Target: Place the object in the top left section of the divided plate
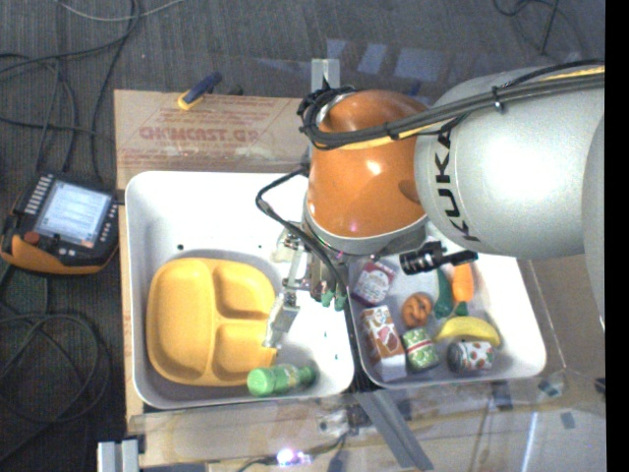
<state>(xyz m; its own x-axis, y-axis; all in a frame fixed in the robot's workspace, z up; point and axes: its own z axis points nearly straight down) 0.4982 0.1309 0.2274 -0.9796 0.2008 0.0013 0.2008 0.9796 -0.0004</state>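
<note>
Hanging over the right edge of the yellow divided plate, the pincer points down with nothing seen between its fingers, though whether they are spread or pressed together I cannot tell. Just below it, a green bottle lies on its side against the plate's lower right rim in the left bin. Across the divider, the right bin holds a banana, a carrot and small packets.
</note>
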